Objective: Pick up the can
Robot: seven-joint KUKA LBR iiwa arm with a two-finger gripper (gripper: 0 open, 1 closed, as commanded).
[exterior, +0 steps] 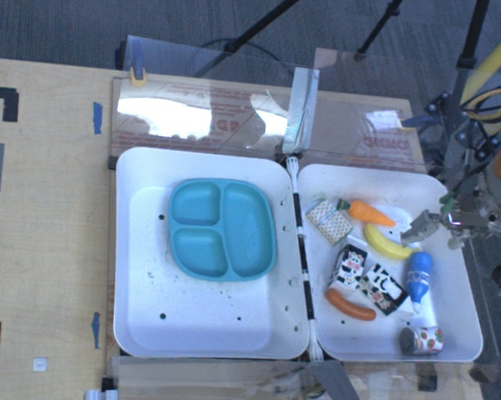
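Can lies on its side at the lower right of the frame, in the right bin's near corner, just below the blue bottle. Looks light, stiff and slick, probably rolls, so I'd pinch across its round body. Gripper hangs further up by the banana, apparently holding nothing; can't tell how wide it's open.

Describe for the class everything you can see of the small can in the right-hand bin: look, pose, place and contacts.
The can is a short cylinder lying on its side in the near right corner of the right bin. Its dark grey end faces left; its body looks white with reddish-orange spots, the print too small to read. It rests on the bin floor by the front wall, apart from the blue bottle above it. Nothing grips it; the end effector is near the banana.
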